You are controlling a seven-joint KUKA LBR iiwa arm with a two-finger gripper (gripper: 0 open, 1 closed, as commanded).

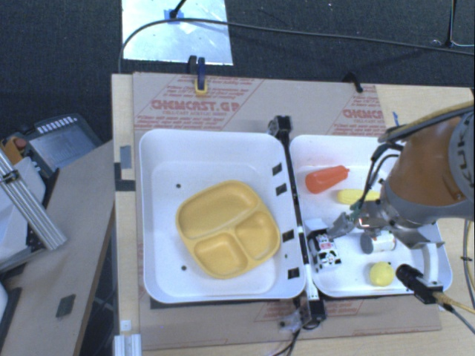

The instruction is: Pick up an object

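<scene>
Over right bin [445, 269]: gripper [335, 232] hangs low at the left side; I cannot tell its state.
Targets: orange carrot [326, 178], yellow ball [381, 274], well apart.
Risk: I fear it catches the bin wall, grasping nothing.

Red lettering reading "CHEMCAST GP" [196, 104] is printed on the brown protective sheet [312, 102] covering the worktop behind the left bin. The same print repeats at upper right [364, 113], partly cut off by the arm.
</scene>
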